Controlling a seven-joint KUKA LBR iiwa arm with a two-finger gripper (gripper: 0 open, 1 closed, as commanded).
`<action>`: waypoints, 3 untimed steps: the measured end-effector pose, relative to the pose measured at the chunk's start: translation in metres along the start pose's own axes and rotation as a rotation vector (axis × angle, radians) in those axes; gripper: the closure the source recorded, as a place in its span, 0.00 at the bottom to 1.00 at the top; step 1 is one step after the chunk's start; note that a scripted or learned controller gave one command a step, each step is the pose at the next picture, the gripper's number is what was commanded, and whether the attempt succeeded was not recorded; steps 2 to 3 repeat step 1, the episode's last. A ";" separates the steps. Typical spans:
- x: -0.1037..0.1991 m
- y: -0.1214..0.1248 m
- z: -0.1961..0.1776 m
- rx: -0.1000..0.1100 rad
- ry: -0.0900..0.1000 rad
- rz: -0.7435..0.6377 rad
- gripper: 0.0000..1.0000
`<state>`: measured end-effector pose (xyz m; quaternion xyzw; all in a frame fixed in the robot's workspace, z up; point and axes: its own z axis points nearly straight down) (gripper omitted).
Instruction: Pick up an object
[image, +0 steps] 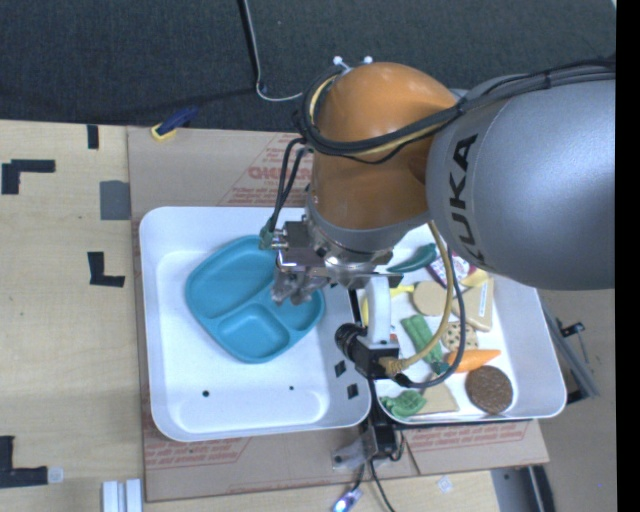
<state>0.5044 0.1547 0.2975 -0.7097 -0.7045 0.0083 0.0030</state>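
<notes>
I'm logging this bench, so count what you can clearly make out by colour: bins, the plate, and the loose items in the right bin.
White bins: 2
Blue divided plate: 1
Brown round item: 1
Orange carrot-like item: 1
Green items: 2
Total: 7; others are hidden by the arm.

Arm reaching in from the right, wrist held over the middle of the scene.

The grey arm enters from the right edge and fills the upper right, its orange band bulging just above the wrist. Below the band the wrist points steeply down, black cables looping around it. The gripper hangs under the wrist, slightly left of it and lower in the scene, seen from above; its metal body is visible, its tips too foreshortened to read.
</notes>
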 end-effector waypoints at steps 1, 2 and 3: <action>-0.025 -0.023 -0.143 -0.027 0.011 -0.007 1.00; -0.025 -0.023 -0.143 -0.027 0.011 -0.007 1.00; -0.025 -0.023 -0.143 -0.027 0.011 -0.007 1.00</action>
